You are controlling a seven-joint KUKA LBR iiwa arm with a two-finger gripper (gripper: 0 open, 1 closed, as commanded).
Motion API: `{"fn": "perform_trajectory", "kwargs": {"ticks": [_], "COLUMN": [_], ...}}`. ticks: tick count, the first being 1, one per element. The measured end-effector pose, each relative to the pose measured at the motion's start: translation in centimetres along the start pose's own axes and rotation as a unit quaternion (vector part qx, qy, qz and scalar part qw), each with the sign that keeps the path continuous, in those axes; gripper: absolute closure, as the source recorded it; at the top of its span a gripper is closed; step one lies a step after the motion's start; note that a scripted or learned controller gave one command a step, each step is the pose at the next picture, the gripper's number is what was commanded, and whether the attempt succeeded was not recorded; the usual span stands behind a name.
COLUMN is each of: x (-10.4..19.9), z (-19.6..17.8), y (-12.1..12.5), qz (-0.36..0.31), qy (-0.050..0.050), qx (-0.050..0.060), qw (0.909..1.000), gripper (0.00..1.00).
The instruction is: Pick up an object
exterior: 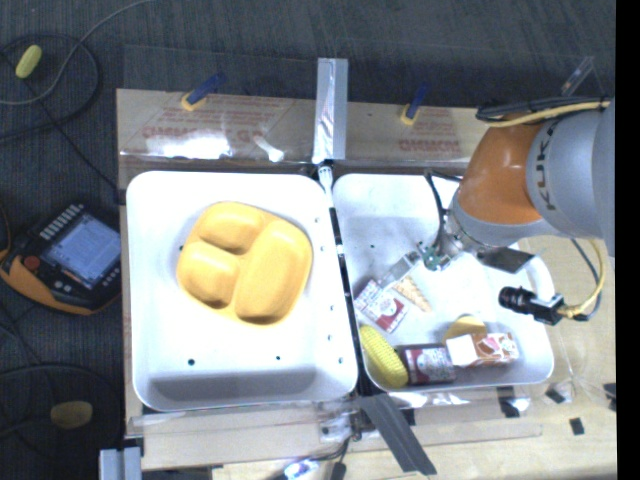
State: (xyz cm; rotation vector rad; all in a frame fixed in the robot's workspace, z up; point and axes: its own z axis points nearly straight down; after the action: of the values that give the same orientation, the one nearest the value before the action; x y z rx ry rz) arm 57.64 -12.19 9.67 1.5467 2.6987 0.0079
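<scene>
Camera view, arm: we see one grey arm with an orange band entering over the right bin's right edge.
Camera view, gripper: we place it low near the middle of the right bin; we cannot tell its state.
Camera view, bins: we count two, side by side.
Left bin: one large yellow moulded piece, near its centre.
Right bin, items: we count five near its front edge, namely one small printed packet, one yellow corn cob at the front-left corner, one dark can lying beside the cob, one small carton, and one yellow piece touching the carton.
Step in hand: we judge this the approach; nothing appears lifted.
Nearest candidate: the packet, just beside the gripper toward the front-left.
Next move: we judge it needs lowering squarely over one item, clear of its neighbours.
</scene>
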Motion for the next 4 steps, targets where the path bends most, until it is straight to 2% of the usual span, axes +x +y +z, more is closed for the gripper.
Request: {"fn": "perform_trajectory", "kwargs": {"ticks": [1, 2, 3, 4], "x": [1.8, 1.7, 5.0, 10.3], "z": [0.6, -0.3, -8.6, -9.9], "y": [0.6, 0.7, 8.8, 17.1], "qz": [0.255, 0.255, 0.28, 0.166], "qy": [0.005, 0.006, 0.007, 0.009], "qx": [0.005, 0.004, 0.014, 0.013], "qw": [0.967, 0.9668, 0.96, 0.986], "gripper": [0.0, 1.0, 1.0, 1.0]}}
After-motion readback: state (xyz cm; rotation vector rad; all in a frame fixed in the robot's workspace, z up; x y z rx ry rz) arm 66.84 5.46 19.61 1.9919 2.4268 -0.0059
